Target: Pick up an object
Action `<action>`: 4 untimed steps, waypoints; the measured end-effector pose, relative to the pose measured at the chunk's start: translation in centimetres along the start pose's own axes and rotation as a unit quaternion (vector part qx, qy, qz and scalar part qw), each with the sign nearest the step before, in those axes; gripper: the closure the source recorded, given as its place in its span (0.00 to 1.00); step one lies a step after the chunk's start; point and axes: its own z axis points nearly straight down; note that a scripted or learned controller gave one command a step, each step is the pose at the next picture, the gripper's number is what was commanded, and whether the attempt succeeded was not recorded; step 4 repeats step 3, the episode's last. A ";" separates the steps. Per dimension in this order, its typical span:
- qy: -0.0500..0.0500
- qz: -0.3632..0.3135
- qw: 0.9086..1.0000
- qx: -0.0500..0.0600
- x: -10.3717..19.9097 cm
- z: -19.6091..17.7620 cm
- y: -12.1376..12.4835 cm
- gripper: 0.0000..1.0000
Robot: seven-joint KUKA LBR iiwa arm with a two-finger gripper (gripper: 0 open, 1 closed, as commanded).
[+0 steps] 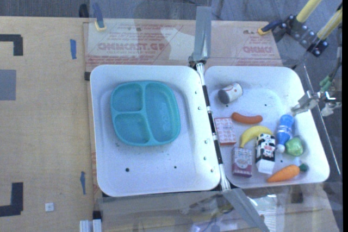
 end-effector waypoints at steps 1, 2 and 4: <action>0.000 0.054 0.999 -0.001 4.1 18.0 2.6 0.00; 0.000 0.142 0.990 0.000 2.9 16.0 3.4 0.00; 0.000 0.032 0.999 0.000 5.4 6.8 1.8 0.00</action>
